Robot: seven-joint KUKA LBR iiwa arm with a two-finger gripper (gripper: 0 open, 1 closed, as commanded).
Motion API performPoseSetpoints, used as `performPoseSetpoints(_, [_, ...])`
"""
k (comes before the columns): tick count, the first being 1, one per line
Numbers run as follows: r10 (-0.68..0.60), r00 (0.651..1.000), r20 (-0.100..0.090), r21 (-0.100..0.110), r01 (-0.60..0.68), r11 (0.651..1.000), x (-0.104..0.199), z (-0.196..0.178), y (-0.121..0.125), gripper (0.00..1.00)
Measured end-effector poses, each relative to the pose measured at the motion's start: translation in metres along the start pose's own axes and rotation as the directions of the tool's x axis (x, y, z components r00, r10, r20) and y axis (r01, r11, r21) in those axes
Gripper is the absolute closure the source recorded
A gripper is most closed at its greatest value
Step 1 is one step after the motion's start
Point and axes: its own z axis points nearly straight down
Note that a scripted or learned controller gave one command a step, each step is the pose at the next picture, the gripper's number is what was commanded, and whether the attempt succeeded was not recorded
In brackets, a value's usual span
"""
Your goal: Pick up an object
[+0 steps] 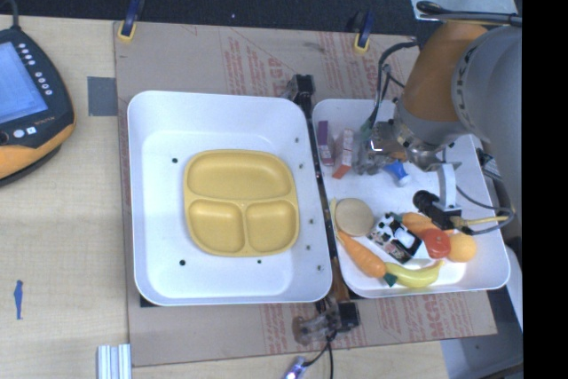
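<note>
Arm over the right bin (497, 280), gripper (377, 151) lowered at its 10 o'clock corner.

The pickable toys lie heaped toward 5 o'clock: a tapered orange carrot (362, 255), a curved yellow banana (414, 276), a round beige disc (354, 216) and a black-and-white blocky piece (393, 235) (smooth, glossy plastic). Whether the pincer is released or clenched cannot be told. The left bin (151, 191) bears a matte yellow three-compartment tray (241, 201).

Pale wood bench (62, 244). Brown cardboard sheet (222, 324) at centre, held by two clamps (130, 18) along 12 o'clock edge. Two white bins on cardboard: left bin (151, 217), right bin (484, 275), touching. Orange-edged handheld screen (27, 106) at 9 o'clock. Grey tape patch (102, 95) beside it.
</note>
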Motion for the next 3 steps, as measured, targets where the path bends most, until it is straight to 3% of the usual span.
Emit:
performPoseSetpoints(1, [0.004, 1.000, 0.000, -0.001, -0.004, 1.000, -0.108, 0.000, -0.067, 1.00])
performPoseSetpoints(2, [-0.001, 1.000, -0.001, -0.001, 0.001, 1.000, -0.051, 0.001, -0.124, 1.00])
performPoseSetpoints(3, [-0.001, 1.000, -0.002, -0.005, 0.001, 1.000, 0.020, -0.101, -0.098, 1.00])
